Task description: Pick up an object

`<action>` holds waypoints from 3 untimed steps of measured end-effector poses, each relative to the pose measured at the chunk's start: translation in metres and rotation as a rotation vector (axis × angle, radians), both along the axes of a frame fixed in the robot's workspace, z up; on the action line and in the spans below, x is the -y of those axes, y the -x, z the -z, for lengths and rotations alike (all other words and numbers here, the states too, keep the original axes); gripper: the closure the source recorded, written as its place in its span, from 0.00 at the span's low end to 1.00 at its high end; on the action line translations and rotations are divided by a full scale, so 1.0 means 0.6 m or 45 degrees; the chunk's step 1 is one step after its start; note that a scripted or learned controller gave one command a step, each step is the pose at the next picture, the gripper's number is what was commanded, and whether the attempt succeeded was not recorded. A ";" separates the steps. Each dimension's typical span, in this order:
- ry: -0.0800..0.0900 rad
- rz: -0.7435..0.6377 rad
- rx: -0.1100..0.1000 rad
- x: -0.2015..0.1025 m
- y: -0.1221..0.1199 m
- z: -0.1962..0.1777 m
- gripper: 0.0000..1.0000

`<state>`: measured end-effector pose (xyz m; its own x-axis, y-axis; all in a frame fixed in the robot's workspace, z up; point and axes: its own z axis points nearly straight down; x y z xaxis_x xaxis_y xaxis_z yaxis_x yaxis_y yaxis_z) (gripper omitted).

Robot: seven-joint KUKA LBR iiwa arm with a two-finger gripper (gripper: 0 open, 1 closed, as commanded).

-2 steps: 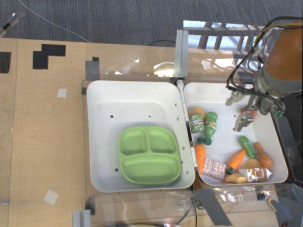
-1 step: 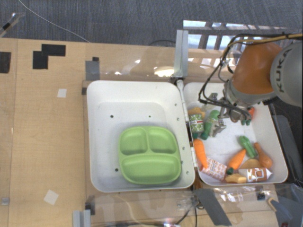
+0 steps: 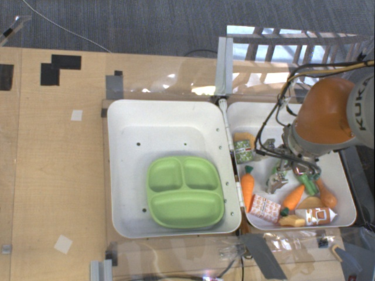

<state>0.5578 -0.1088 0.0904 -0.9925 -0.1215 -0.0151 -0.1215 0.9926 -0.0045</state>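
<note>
The gripper hangs over the right bin; whether it is spread or pressed together I cannot tell. The nearest pick looks to be the small carrot, just at its four o'clock (long axis running from one towards seven o'clock).

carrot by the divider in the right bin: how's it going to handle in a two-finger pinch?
The carrot looks like smooth moulded plastic, so probably stiff and light, and maybe slippery. Its tapered, rounded body may squirt out of a pinch or roll if nudged. It lies along the right bin's left wall, beside a small printed carton, so finger room likely is tight on the wall side.
</note>
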 end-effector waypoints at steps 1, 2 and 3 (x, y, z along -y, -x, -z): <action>0.005 -0.005 0.009 -0.030 0.054 -0.002 0.00; 0.003 -0.015 0.030 -0.034 0.045 -0.025 1.00; -0.008 0.148 0.009 -0.141 0.085 -0.275 1.00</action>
